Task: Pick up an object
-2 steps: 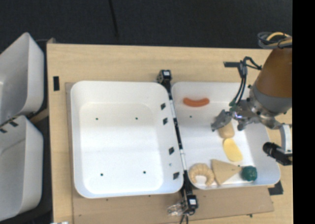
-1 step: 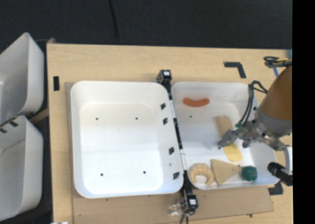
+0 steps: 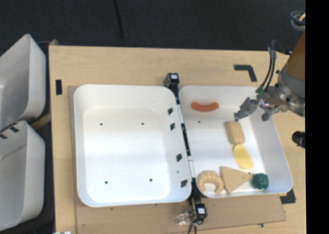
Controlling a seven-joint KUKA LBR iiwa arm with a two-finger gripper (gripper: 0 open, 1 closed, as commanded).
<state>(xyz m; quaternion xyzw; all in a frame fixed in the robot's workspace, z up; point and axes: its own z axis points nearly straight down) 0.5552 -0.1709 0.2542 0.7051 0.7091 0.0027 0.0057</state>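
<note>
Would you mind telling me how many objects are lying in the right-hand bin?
6: a sausage near the far wall, a tan block mid-bin, a yellow piece below it, and a croissant, wedge and green ball along the near wall.

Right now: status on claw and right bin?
Claw over right bin's upper right edge, nothing seen between fingers. Nearest: tan block, sausage. Nothing in the way.

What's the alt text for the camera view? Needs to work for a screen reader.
A gripper hangs over the upper right part of the right white bin, holding nothing. That bin contains an orange sausage, a tan block, a yellow oval piece, a croissant, a tan wedge and a green ball. The left white bin sits beside it.
</note>
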